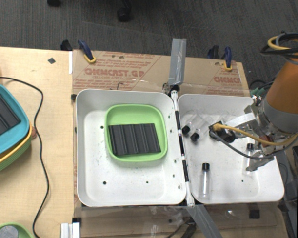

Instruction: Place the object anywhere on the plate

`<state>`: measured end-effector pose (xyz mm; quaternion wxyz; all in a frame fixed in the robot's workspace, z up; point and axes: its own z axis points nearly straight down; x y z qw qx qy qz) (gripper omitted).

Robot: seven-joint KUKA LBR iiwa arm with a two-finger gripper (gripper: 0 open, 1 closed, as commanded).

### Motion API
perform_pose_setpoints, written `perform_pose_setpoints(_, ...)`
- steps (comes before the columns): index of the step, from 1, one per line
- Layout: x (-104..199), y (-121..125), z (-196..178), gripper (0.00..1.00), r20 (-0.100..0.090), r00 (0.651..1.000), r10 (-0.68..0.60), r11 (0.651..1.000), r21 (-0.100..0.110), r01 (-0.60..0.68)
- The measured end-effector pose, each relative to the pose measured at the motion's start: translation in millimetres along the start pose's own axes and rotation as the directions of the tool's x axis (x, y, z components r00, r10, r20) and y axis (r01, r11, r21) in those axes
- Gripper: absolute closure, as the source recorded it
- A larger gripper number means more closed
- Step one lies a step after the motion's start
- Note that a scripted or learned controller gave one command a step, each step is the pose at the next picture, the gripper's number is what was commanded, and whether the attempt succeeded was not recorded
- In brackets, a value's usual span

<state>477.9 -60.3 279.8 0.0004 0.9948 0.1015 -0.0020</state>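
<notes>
Hanging above the right bin [268, 191], the pincer [254, 161] cannot be told as spread or pressed together. A clear black-capped vial [204, 179] lies in that bin, apart from it. The green plate [112, 119] sits in the left bin [88, 177], bearing a black ribbed slab [134, 139].

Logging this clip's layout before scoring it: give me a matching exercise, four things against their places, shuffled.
Things:
1. green plate
2. clear vial
3. teal dish
4. dark ribbed slab

Places:
A. lying on the green plate
B. on the wooden table
C. in the left bin
D. in the right bin

Pairs: 1-C, 2-D, 3-B, 4-A
</notes>
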Motion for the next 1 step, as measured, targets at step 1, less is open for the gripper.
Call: perform_pose_setpoints(1, -2.7, 8.2, 33.7, 0.00, 0.003, 1.000, 0.007, 1.000, 0.001, -0.007)
